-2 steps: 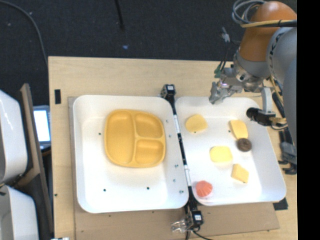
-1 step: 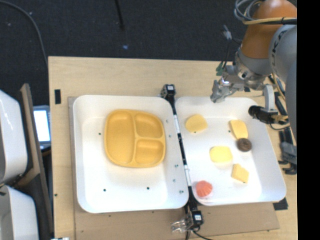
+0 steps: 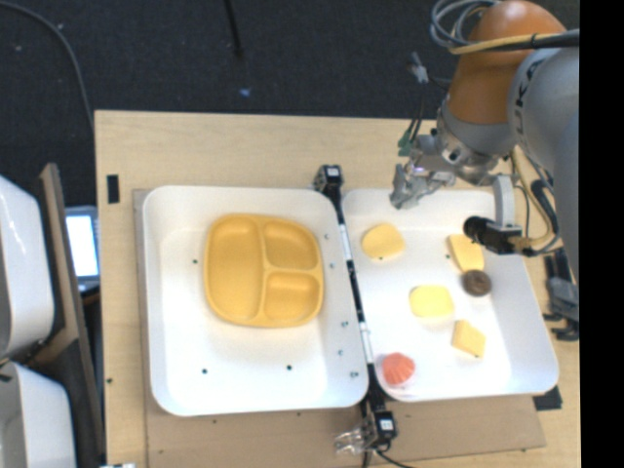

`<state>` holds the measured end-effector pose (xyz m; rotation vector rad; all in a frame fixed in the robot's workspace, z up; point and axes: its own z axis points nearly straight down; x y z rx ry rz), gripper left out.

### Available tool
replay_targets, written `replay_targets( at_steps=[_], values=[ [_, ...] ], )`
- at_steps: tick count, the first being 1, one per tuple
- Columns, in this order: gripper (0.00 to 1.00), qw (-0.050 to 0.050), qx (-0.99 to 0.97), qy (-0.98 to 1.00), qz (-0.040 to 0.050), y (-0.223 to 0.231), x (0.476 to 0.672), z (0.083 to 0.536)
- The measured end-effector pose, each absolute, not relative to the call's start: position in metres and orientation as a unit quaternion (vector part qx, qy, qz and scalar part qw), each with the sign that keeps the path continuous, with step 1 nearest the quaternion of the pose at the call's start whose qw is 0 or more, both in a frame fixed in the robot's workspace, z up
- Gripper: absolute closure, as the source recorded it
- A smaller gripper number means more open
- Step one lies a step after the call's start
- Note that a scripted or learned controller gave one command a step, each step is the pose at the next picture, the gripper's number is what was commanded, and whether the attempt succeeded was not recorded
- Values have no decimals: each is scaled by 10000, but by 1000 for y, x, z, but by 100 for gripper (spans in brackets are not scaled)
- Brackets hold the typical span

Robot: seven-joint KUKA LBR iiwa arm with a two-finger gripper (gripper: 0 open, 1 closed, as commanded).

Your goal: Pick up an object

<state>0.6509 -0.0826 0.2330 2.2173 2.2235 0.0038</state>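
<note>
My gripper (image 3: 407, 194) hangs over the far left corner of the right bin (image 3: 517, 369), fingers pointing down, with nothing visible between them. Just below and left of it lies a yellow rounded piece (image 3: 382, 241). Further into the bin are a pale yellow flat piece (image 3: 431, 301), a yellow block (image 3: 467, 253) at the right, a small brown round object (image 3: 476, 283) below that block, a yellow wedge (image 3: 469, 339), and a pink-red round object (image 3: 397, 369) in the near left corner.
The left bin (image 3: 175, 369) holds a yellow divided plate (image 3: 263, 269). A black divider rail (image 3: 348, 271) with clamps runs between the bins. Cables and a black fitting (image 3: 492, 234) sit along the right bin's far right side. The wooden bench (image 3: 117, 144) surrounds both bins.
</note>
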Motion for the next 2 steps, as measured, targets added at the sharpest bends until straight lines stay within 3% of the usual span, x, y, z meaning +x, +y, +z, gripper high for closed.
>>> replay_targets(
  at_steps=[2],
  values=[
    [100,-3,7057,7085,7,13,612,240]
  ],
)
